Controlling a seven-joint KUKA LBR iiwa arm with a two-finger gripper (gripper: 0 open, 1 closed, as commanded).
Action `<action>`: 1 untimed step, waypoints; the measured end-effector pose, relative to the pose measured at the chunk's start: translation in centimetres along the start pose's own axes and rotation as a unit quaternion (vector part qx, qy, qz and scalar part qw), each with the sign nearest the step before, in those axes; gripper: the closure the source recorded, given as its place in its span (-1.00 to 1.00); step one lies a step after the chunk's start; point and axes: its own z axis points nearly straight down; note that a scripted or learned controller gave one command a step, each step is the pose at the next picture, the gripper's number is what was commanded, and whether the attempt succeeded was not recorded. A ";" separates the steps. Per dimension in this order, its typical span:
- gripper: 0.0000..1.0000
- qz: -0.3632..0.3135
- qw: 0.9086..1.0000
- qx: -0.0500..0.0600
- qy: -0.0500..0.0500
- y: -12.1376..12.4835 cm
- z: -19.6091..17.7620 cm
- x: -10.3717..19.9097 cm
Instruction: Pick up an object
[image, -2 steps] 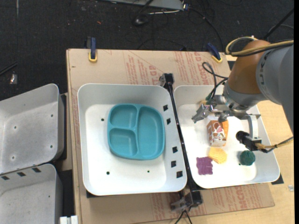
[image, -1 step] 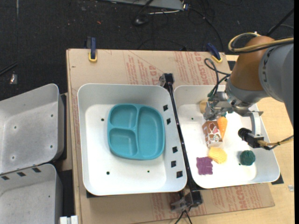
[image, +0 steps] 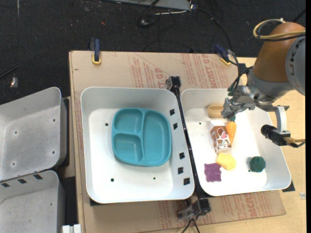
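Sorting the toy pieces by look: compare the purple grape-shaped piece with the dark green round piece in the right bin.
The purple grape-shaped piece is flat and lumpy-edged; the dark green round piece is ball-like. The purple piece lies near the bin's left wall, beside a yellow piece; the green piece sits apart toward the right wall. Both lie in the right white bin, untouched, with the gripper farther back.

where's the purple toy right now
The purple toy lies in the right bin, near its front edge, just left of the yellow toy and below the small carton.
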 end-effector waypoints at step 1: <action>1.00 -0.002 1.000 0.001 0.000 0.1 -1.7 0.0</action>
